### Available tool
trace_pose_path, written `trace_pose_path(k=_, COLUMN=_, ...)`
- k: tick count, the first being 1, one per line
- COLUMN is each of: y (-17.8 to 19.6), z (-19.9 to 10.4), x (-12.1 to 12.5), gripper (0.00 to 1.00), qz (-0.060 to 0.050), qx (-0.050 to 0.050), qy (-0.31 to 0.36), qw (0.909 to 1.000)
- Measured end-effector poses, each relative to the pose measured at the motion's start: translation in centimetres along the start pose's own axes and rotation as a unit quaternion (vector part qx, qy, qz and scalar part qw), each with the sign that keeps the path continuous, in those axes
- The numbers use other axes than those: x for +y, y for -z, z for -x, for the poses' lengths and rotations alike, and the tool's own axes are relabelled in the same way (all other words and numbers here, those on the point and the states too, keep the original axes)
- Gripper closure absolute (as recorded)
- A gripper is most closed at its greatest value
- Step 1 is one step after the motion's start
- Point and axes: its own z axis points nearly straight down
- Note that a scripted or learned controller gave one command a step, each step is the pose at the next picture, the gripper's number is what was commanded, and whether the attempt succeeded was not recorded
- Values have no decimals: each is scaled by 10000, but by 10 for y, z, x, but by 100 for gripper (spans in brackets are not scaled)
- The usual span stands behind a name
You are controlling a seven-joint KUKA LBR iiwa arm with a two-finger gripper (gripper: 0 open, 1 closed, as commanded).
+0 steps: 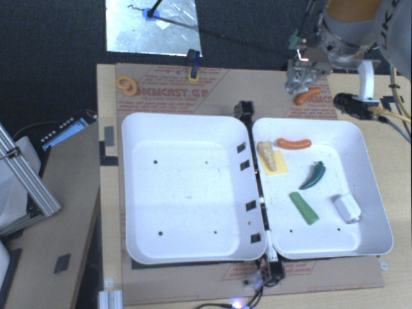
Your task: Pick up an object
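- Nearest the camera sat the front rim of the right bin (pixel 322 253), with the left bin (pixel 187 185) beside it on the cardboard-covered bench (pixel 212 85).
- Orange sausage piece (pixel 308 96) hung up at the gripper (pixel 302 85), above the bench behind the right bin – it looked pinched between the fingers, which were drawn in narrow around it.
- Gripper was raised clear of both bins, off the far edge of the right one; the grey arm with its orange band (pixel 354 5) came in from the upper right.
- Inside the right bin: a second orange sausage (pixel 294 143) near the far wall, a pale corn-like piece (pixel 266 154) lying on a yellow slab (pixel 277 163) just beside the divider.
- Dark green pepper (pixel 313 175) sat mid-bin, a lighter green stick (pixel 303 208) below it, tilted diagonally.
- White block (pixel 347 207) lay near the right wall, apart from the green stick.
- Outward – an orange ring (pixel 127 85) rested on the bench's far left corner, a yellow-blue clamp (pixel 192 66) at the far edge, and a shiny foil sheet (pixel 152 17) lay beyond on the dark floor.
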Motion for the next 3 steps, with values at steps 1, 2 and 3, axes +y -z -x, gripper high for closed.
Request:
trace_pose_path(k=1, y=-42, z=-59, x=-127, gripper=100, qz=-70, qx=31, qy=66, qw=9999)
trace_pose_path(k=2, y=93, z=-172, x=-111, gripper=100, qz=69, qx=60, qy=108, qw=9999)
trace_pose_path(k=3, y=122, z=-170, x=-44, gripper=100, qz=27, qx=19, qy=37, qw=10000)
